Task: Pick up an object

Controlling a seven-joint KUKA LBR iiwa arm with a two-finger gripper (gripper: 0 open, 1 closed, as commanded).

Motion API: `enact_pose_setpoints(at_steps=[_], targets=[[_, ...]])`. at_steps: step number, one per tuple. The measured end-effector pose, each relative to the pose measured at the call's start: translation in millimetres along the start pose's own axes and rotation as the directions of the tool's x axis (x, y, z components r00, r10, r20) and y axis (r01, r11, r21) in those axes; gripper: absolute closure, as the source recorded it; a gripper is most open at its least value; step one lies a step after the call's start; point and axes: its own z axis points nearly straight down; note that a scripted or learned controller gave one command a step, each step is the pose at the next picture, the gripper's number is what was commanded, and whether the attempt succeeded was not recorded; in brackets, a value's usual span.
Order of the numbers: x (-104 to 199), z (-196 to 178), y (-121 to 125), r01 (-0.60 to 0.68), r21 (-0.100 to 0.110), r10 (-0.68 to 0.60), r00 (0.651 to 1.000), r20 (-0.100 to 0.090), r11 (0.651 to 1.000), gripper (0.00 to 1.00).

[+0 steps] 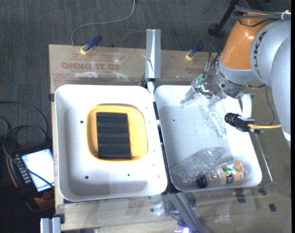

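A crushed clear plastic bottle [213, 169] with a black cap and an orange-green label lies along the front edge of the right bin [176, 130]. A yellow-rimmed object with a black ribbed top [116, 134] rests in the middle of the left bin [70, 144]. My gripper [202, 114] hangs over the back part of the right bin, well behind the bottle. Its translucent fingers [188, 97] are spread apart and open, with nothing between them.
The grey arm with its orange band [244, 38] comes in from the upper right above the right bin's back corner. A metal post [153, 52] stands behind the divide between the bins. Cables and a device lie on the floor at left.
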Motion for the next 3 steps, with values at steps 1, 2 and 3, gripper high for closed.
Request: enact_pose_setpoints(at_steps=[1,2,3], targets=[[-45,-35,-37,-0.167,-0.001,0.167,0.986,0.001,0.986,0.0],[-75,-26,-99,-0.02,-0.001,0.02,1.0,0.002,1.0,0.0],[-103,84,-137,-0.012,-0.012,0.012,1.0,-0.003,1.0,0.0]])
